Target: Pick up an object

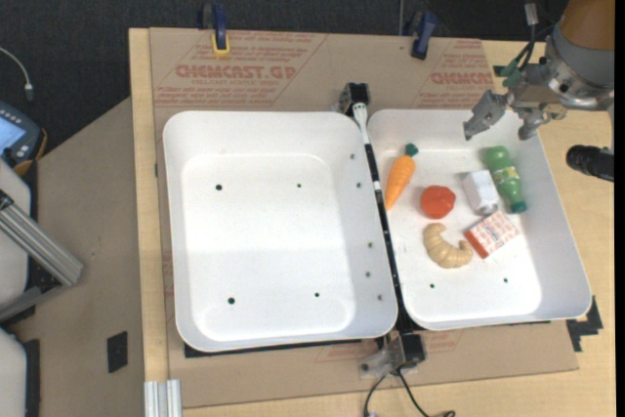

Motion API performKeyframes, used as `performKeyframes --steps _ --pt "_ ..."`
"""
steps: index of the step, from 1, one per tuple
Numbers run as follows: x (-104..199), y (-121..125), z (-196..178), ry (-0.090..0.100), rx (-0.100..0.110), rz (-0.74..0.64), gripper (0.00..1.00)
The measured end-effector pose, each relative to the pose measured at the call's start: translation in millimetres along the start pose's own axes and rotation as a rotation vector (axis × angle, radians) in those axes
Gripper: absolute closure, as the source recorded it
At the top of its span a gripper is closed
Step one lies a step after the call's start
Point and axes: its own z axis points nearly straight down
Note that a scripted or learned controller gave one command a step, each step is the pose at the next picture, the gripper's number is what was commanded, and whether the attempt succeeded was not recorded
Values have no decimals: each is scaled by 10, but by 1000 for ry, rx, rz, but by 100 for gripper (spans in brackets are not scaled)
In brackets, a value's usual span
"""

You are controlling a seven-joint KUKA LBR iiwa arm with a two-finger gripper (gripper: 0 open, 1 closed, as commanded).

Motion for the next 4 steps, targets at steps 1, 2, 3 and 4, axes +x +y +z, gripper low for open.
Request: performKeyframes --steps 1,2,3,4 --pt "-703 -431 967 1 9 7 0" --pt "-869 -1137 752 0 4 6 0" --pt "-819 -1337 1657 9 1 -1 0" --pt "-813 -1334 1648 7 0 -3 0"
